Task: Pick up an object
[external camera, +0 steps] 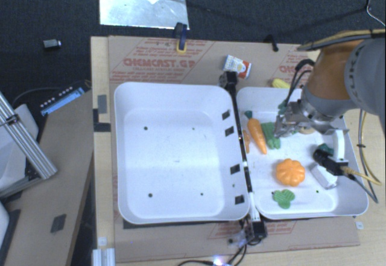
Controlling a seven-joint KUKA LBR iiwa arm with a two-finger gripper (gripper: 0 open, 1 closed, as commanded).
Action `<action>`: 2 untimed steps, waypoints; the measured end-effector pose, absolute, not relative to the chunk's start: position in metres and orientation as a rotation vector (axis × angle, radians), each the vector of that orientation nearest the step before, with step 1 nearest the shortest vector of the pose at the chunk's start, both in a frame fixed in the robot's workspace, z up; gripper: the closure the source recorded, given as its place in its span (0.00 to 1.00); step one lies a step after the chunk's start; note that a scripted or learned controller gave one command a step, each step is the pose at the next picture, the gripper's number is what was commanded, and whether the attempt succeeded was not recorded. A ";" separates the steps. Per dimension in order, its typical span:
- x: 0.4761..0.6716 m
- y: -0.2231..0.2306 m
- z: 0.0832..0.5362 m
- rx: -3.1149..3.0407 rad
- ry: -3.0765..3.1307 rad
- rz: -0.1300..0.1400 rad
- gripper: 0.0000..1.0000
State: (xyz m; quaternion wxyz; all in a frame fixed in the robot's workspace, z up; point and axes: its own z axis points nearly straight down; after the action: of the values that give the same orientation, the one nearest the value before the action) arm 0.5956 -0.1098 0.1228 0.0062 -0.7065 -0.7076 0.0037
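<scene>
My gripper [282,128] is low in the right bin [347,198], near its back middle. It hangs right over a small dark green object [272,142] that lies beside an orange carrot [257,136]. The carrot lies lengthwise along the bin's left side. An orange pumpkin [289,172] sits in front of the gripper, apart from it. At the bin's front lies a light green leafy piece [282,198]. The wrist hides where the gripper meets the green object.
The left bin [129,198] stands beside the right one, joined by a black-clipped divider [238,138]. A yellow object [279,84] lies at the right bin's back rim. A white and orange item [237,66] rests on the cardboard behind the bins.
</scene>
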 end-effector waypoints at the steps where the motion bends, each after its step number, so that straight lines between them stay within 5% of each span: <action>1: 0.600 -0.112 0.132 -2.221 -2.223 -0.001 0.00; 2: 0.601 -0.112 0.143 -2.222 -2.226 -0.004 1.00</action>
State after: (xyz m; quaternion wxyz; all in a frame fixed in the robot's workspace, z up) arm 0.6011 -0.1118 0.1431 -0.0018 -0.7064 -0.7078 -0.0013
